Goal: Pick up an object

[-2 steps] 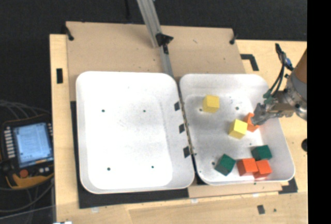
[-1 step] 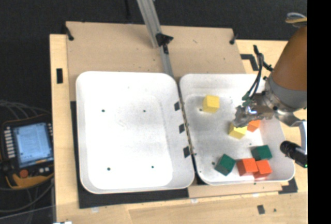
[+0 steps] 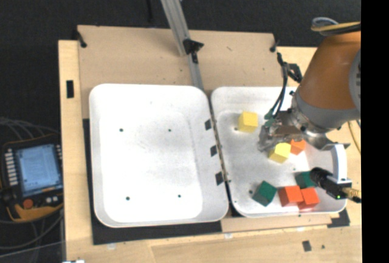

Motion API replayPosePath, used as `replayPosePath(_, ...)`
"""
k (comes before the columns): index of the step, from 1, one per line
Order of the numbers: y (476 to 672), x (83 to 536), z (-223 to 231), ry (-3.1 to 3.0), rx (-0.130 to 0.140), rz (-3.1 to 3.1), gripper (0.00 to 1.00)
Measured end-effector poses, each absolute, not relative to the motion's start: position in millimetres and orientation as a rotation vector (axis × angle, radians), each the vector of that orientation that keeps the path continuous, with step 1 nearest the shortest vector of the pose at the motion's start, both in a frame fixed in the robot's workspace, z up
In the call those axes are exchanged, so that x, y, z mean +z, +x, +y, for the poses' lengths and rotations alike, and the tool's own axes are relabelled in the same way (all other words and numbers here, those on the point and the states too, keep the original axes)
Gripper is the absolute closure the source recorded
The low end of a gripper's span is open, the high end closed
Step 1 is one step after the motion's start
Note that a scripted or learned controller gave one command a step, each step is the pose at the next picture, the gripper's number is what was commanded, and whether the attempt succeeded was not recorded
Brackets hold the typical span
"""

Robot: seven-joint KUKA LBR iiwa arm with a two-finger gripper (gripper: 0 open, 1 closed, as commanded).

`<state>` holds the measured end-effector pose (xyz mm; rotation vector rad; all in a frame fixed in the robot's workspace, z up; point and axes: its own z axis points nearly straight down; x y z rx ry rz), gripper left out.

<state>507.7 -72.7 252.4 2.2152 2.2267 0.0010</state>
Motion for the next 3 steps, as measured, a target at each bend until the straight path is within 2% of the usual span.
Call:
replayPosePath(1,501.8,252.2,-16.5,2.214,0.002,2.230,1.00)
replayPosePath(2,515.3,242.3,34.2,2.214,0.001,2.229,1.00)
replayPosePath(3,518.6,250.0,87.6,2.213,0.003,2.232,1.00)
